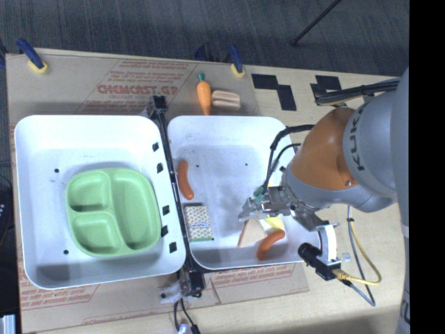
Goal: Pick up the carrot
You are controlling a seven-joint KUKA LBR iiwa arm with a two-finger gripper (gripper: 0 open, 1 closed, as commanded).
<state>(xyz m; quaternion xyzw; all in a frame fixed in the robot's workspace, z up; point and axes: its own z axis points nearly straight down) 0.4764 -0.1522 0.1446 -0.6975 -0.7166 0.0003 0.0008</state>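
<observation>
One fixed camera above the bench [104,75], slanting down over both white bins [42,138], arm [361,158] at right.

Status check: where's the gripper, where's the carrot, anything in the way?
Gripper low in right bin, near hot dog. Carrot outside bins, on bench beyond right bin, beside wooden block. Ungrasped.

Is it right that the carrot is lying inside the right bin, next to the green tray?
No. The camera view shows the carrot lying outside both bins, on the bench past the right bin's far rim. The green tray sits in the left bin.
</observation>
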